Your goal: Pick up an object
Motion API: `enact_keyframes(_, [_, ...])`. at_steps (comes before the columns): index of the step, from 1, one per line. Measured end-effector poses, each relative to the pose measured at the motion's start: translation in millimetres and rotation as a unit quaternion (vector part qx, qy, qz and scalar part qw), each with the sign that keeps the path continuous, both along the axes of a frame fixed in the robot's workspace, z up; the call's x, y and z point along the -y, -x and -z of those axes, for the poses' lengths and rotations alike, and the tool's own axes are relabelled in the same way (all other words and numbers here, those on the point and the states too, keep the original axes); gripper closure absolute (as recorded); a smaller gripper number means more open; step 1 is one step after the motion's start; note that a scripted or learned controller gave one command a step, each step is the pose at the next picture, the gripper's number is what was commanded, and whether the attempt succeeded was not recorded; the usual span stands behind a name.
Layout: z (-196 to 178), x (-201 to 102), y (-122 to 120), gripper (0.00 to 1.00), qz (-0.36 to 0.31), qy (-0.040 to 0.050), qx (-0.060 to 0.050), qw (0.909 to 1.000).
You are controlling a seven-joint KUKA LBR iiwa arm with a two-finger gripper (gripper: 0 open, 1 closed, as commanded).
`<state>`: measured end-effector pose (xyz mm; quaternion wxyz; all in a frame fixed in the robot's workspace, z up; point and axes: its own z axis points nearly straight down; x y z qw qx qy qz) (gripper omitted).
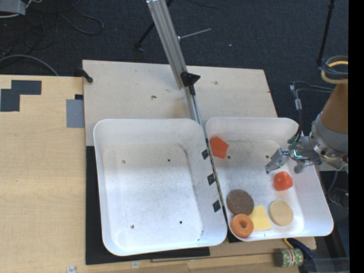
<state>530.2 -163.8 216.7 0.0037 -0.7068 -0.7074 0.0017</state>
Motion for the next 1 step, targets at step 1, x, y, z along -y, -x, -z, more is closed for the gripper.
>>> enact_keyframes(1, [-1.9,0.8,-0.7,0.00,0.001,0.0007,0.002,1.0000])
